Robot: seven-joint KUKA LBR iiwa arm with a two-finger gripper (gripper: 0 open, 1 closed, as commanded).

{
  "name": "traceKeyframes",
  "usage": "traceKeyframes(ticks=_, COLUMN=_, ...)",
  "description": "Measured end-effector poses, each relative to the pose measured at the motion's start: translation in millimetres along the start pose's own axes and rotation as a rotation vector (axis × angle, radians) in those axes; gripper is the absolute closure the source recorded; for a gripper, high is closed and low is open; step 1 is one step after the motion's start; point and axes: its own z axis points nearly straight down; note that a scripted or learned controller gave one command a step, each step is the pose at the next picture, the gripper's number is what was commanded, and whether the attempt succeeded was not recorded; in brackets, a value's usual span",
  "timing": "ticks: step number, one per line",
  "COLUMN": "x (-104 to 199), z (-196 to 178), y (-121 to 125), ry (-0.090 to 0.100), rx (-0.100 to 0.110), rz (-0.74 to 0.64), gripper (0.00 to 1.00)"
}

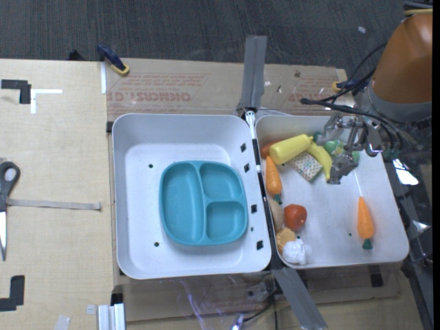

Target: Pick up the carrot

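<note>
Gripper (342, 158) hangs at the right bin's (330, 249) back edge, seemingly empty; finger spread cannot be told. Carrot (364, 220) lies by the right wall. It should be approached from above, fingers straddling its width.

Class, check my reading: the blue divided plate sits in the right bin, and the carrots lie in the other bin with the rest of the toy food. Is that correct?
One detail is wrong. The camera view shows the blue divided plate in the left bin, not the right. The carrots do lie in the other bin with the rest of the toy food.
</note>
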Motion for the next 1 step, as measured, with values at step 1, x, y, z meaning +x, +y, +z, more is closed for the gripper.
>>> traceKeyframes(ticks=1, x=78.9, z=-8.1, y=-32.5, ry=-0.001, rx=0.0, rz=-0.445, gripper=0.0)
